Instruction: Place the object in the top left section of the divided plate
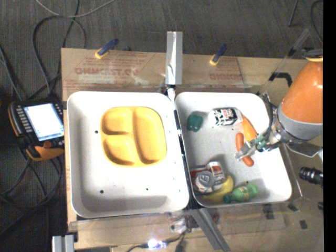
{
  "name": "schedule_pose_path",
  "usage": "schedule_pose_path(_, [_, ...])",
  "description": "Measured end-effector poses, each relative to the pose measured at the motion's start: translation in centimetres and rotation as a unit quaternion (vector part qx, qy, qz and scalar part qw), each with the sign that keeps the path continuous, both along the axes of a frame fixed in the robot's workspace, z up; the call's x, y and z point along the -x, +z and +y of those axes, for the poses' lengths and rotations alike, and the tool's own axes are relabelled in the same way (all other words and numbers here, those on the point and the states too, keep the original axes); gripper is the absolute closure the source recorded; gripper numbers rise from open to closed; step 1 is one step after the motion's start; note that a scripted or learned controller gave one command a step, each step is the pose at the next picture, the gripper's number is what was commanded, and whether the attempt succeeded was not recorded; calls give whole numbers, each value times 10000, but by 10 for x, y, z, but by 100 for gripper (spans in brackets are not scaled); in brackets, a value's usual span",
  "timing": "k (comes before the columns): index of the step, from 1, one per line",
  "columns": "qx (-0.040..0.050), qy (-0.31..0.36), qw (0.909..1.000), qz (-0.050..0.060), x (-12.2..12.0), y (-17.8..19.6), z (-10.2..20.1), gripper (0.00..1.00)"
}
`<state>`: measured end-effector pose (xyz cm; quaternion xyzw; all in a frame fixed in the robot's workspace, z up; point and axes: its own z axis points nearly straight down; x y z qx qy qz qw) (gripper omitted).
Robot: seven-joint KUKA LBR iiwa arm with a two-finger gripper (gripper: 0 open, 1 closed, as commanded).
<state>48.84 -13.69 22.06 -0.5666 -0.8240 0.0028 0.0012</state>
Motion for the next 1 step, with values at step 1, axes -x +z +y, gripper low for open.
schedule_pose_path(1, [0,-1,10000,-1,0,0,0,0])
